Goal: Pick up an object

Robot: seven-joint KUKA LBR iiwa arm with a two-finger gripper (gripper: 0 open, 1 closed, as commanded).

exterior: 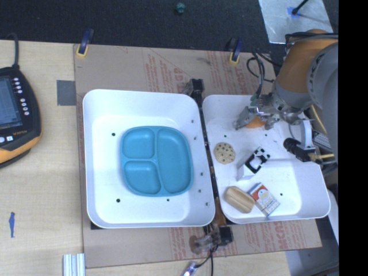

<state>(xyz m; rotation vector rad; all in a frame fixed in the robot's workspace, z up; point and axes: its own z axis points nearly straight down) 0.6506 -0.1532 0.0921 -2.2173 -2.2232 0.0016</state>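
Observation:
My gripper is down in the back of the right bin, reaching in from the right. A small orange object lies right at the gripper's tip, partly hidden by it; whether it is held cannot be made out. Further forward in the same bin are a round brown cookie, a black-and-white block, a tan bread roll and a small red, white and blue carton. None of these touch the gripper.
The left bin holds a blue divided plate. A black and orange handheld pendant lies on the bench at far left. Cables and the arm's grey body crowd the right bin's back right corner.

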